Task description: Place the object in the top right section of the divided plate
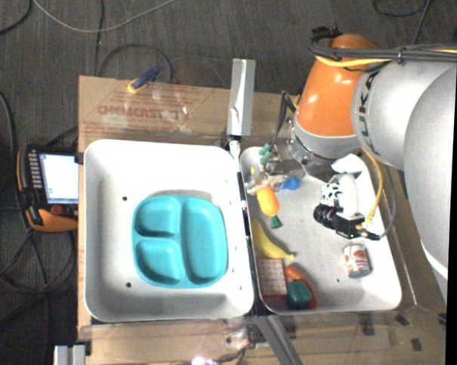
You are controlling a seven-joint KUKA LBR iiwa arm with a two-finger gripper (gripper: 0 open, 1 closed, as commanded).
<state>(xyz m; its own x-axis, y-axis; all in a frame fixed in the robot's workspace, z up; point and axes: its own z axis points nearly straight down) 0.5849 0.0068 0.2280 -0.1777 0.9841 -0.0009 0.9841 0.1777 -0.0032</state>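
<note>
The teal divided plate (pixel 182 239) lies in the left white bin (pixel 108 173), with two small sections on its left and one long section on its right. My gripper (pixel 270 174) hangs over the far left corner of the right bin (pixel 382 290). It sits right above an orange and yellow carrot-like toy (pixel 268 202), which lies just in front of it. A small blue object (pixel 291 184) shows beside the gripper. Nothing rests on the plate.
The right bin also holds a yellow banana (pixel 271 245), a red and white can (pixel 357 261), a flat printed packet (pixel 270 276) and an orange and green toy (pixel 299 290). A grey post (pixel 240 95) stands behind the bins.
</note>
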